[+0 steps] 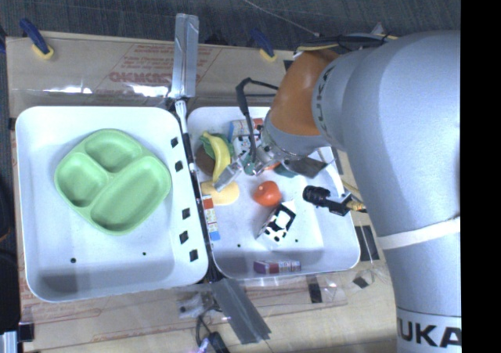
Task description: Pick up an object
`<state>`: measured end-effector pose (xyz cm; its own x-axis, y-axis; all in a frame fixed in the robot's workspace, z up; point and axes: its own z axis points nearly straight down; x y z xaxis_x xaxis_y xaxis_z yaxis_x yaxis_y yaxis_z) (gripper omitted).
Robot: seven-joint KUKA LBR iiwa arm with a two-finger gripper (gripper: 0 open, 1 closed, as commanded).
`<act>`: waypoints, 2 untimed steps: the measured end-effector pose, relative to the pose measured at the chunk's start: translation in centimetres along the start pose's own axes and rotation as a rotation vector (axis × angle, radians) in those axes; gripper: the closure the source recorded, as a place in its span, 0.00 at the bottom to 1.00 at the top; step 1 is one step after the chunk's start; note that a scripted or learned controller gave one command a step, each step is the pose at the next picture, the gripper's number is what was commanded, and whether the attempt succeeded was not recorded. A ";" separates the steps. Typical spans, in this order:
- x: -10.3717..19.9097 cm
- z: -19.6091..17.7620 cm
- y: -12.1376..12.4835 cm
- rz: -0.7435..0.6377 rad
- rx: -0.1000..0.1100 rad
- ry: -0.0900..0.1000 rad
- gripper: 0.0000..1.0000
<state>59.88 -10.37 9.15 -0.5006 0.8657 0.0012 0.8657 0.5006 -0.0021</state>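
A curved yellow banana (218,154), a round red tomato (267,192) and a checkered block (277,224) lie in the right bin (330,243). The gripper (250,161) is just beside the banana, its grip unreadable. The left bin (39,250) holds 1 smooth green plate (113,179).

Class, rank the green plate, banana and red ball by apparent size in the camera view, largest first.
1. green plate
2. banana
3. red ball
The banana is partly hidden, so the last two are close.

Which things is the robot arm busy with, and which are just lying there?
For the job: gripper; banana, red ball and black-and-white block in the right bin.
Just lying about: green plate in the left bin.
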 end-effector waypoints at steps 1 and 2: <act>0.1 -1.0 0.2 -0.009 0.001 0.000 1.00; 0.2 -1.0 0.2 -0.010 0.002 0.001 0.00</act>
<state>59.94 -10.09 10.15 -0.5096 0.8604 0.0024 0.8604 0.5096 -0.0036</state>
